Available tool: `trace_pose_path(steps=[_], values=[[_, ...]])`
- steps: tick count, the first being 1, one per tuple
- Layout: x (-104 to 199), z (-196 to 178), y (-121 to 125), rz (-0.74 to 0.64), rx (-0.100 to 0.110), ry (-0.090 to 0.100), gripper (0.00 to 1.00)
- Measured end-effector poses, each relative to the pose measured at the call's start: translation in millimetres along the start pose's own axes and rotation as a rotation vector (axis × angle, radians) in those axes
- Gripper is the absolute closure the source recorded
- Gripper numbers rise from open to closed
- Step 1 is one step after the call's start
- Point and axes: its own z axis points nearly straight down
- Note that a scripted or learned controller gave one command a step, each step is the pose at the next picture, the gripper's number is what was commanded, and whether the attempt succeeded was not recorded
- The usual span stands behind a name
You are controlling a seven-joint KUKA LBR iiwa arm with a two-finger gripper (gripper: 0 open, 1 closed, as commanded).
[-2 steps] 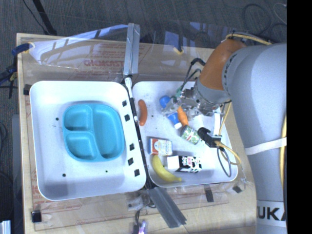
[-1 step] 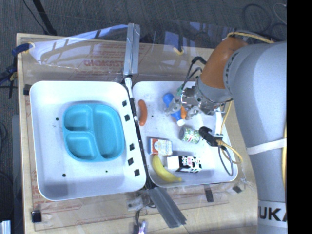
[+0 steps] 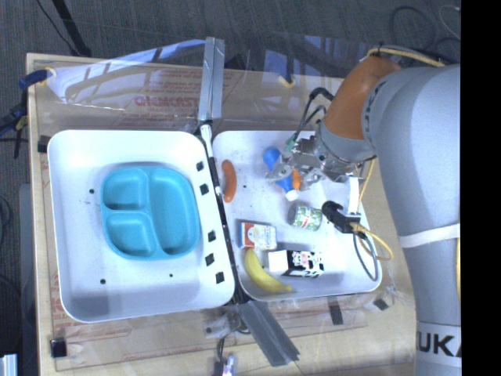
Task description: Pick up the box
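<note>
Two boxes lie in the right bin (image 3: 356, 284). One is a white box with black cow patches (image 3: 299, 263) near the front edge. The other is a small white carton with red and green print (image 3: 258, 234), just left of it and further back. My gripper (image 3: 300, 172) hangs low over the back half of this bin, above a blue object (image 3: 272, 159) and a small orange piece (image 3: 296, 182). It is well behind both boxes and touches neither.
Also in the right bin are a yellow banana (image 3: 262, 273) at the front beside the patched box, a green can (image 3: 307, 218) in the middle and a sausage (image 3: 228, 180) by the left wall. The left bin (image 3: 70, 233) holds a blue divided tray (image 3: 150, 211).
</note>
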Motion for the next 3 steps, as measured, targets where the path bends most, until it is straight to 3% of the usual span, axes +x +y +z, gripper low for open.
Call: trace_pose_path(steps=[1,2,3], values=[[0.7,-9.2,-0.1,-0.004,0.002,0.0,1.0],[50.3,-93.3,30.4,0.043,-0.002,0.0,1.0],[35.8,-64.2,32.5,0.106,0.003,0.0,1.0]])
